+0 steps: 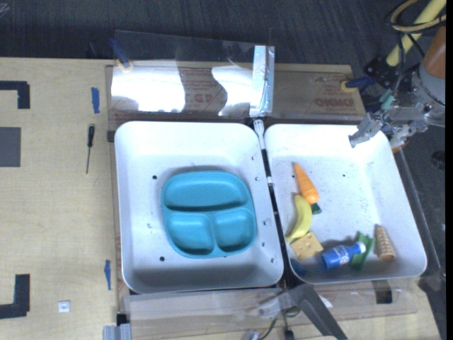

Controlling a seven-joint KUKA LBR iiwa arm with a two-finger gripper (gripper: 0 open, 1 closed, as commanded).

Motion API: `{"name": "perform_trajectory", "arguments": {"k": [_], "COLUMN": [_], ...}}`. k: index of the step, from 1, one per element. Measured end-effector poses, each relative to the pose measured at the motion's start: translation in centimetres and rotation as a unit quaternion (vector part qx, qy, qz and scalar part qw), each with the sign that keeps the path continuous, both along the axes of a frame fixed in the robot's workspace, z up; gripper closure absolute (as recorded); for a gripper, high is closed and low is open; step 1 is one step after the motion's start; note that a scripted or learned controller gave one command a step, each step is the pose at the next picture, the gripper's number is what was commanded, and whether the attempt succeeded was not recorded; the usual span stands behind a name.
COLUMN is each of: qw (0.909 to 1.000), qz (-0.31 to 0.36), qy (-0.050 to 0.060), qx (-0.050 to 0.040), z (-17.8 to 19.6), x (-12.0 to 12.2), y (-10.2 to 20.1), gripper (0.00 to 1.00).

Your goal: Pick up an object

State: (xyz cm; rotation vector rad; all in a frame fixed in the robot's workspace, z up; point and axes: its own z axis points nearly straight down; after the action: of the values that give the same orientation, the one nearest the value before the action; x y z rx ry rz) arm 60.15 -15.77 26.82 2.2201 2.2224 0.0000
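Can't tell the jaw state on the gripper [368, 132] from here, but the carrot [305, 180] lying below-left of it in the right bin [407, 211] looks light, stiff, slick plastic, so grab mid-body.

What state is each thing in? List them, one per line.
Blue three-compartment plastic tray: lying flat in the left white bin, nothing in its compartments.
Orange toy carrot: lying in the right white bin.
Yellow toy banana: lying just below the carrot.
Blue bottle: on its side.
Brown ridged cone: lying near the bin's right wall.
Pincer: above the right bin's top corner, holding nothing visible.
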Motion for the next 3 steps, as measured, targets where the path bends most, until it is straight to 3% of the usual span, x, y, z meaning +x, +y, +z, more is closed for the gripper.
{"name": "perform_trajectory", "arguments": {"k": [1, 2, 3], "qw": [0.9993, 0.9999, 0.9999], "qz": [0.037, -0.013, -0.014], "qy": [0.005, -0.003, -0.005], "qx": [0.0014, -0.0001, -0.0001], "z": [-14.8, -18.1, -16.9], "x": [1.9, 0.9, 1.0], "y": [4.7, 6.1, 6.1], "gripper": [0.0, 0.0, 1.0]}}
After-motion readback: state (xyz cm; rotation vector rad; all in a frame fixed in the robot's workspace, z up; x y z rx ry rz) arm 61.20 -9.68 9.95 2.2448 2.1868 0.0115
